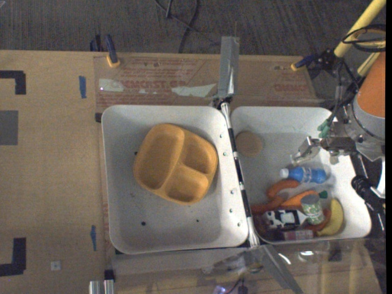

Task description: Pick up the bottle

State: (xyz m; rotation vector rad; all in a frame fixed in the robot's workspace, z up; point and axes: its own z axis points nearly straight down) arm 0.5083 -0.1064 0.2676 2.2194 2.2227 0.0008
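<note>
One bottle [309, 175], clear with blue label, lying on its side in the right bin [269, 121], just above the orange toys [288, 195]. Gripper [306, 150] just above its cap end, parted, holding nothing. Probably light, smooth, prone to rolling; best pinched across the middle.

- Two bins sat side by side on the bench [49, 182], their inner walls touching along a central seam.
- In the left bin [122, 219] a divided tray [176, 163] lay near the middle, tilted on the diagonal.
- In the right bin [275, 124] a round disc [248, 143] lay at the far left corner.
- The bottle [308, 175] lay on its side mid-bin, its cap end pointing left.
- The hand [306, 150] hung just behind the bottle, reaching in from the right.
- Nearer the front wall, carrots [288, 195], a jar [313, 208], a carton [285, 218] and a banana [334, 220] crowded together, the banana rightmost.
</note>
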